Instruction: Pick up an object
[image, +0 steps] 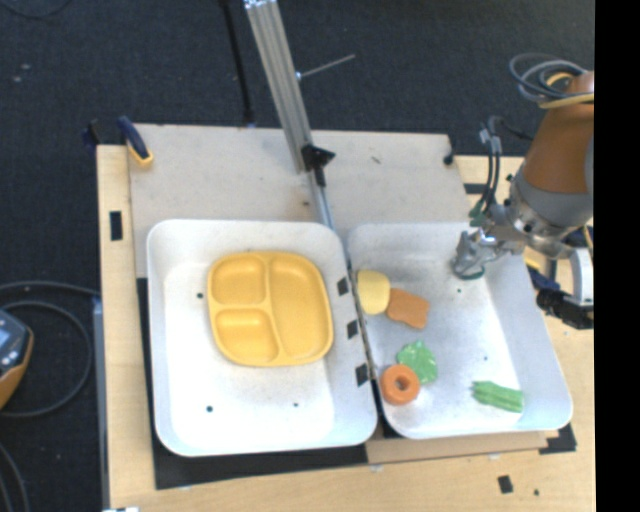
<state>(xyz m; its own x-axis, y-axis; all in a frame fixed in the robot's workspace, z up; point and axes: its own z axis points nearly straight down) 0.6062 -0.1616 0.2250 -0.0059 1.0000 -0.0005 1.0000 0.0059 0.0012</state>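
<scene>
Two shallow white bins side by side on a pale wooden table (230, 170). In the left bin (180, 400), a yellow plastic plate with three compartments (270, 306), lying flat near the middle. In the right bin (530, 350), five small things: a pale yellow rounded block (373, 291) by the left wall, touching a tan-orange wedge-like piece (408, 309) just to its right; below them a green leafy toy (418, 360) with an orange ring-shaped toy (401, 384) touching its lower left edge; well apart, near the lower right corner, a green elongated toy (498, 396). Grey arm with orange band reaching in from the right, metal hand (468, 256) poised over the upper part of the right bin, above bare floor, nothing between its fingers. Fingers too blurred and small: apart or together, cannot tell. Slanted grey metal rod (285, 90) rising from the table's far side.
</scene>
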